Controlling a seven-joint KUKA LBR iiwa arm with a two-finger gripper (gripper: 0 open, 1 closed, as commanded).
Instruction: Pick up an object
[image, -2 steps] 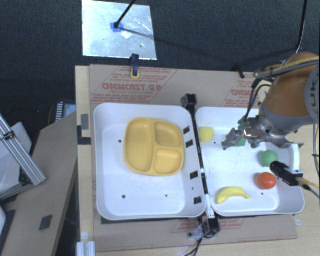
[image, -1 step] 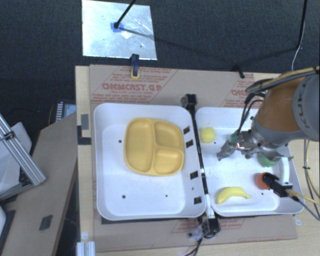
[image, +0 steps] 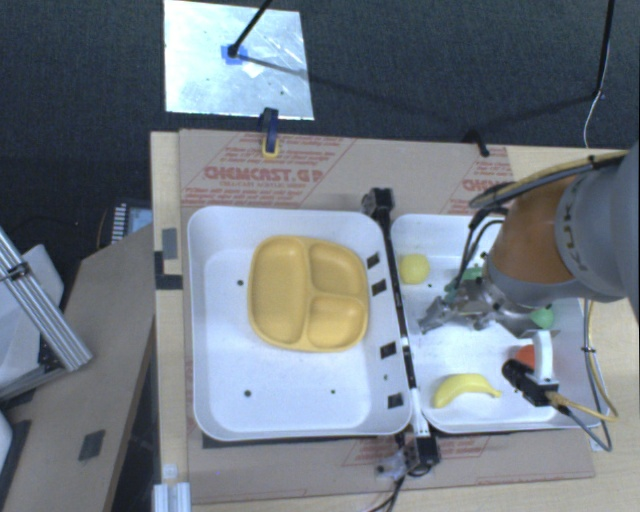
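Note:
My gripper (image: 437, 315) hangs low over the middle of the right bin (image: 430, 232), its grey fingers pointing left. A small yellow ball (image: 414, 267) lies just above and left of the fingers, apart from them. A yellow banana (image: 465, 389) rests near the bin's front edge, below the gripper. A green object (image: 543, 318) peeks out under the wrist, and an orange-red piece (image: 523, 355) lies to the banana's right. Nothing shows between the fingers.
The left bin (image: 215, 400) holds a yellow divided plate (image: 305, 292). A black clip strip (image: 388, 300) runs between the bins. The arm's orange band and grey body (image: 560, 240) cover the right bin's far right side. Cables trail at the front right.

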